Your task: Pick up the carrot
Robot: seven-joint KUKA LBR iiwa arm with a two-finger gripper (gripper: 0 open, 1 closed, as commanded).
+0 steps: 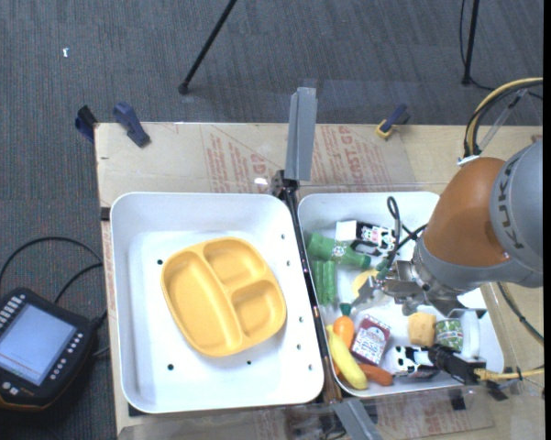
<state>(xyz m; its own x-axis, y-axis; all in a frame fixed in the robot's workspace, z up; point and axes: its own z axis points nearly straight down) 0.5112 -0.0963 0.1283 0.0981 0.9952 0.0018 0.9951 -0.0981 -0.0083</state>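
Dark grey carpet surrounds a cardboard-topped bench [247,154] that carries two shallow white bins side by side. Left bin [133,246] holds a yellow three-compartment plate [223,294]. Right bin [413,200] holds a cluster of toy food items.

Arm [481,223], grey with an orange band, reaches over the right bin from the right. Its gripper [378,285] sits low above the bin's centre; whether the fingers are apart or closed cannot be told, and no item is visibly between them.

Carrot [345,327], orange with a green top, lies just below and left of the gripper, near but apart from it. A banana [347,360] lies directly below the carrot, touching the bin's lower left corner area. A red packet [370,338] lies just right of the carrot, below the gripper. Green cylindrical items [335,248] lie above and left of the gripper. A black-and-white cow figure [374,236] lies above it.

A teach pendant [32,342] rests on the carpet, far left of the gripper.
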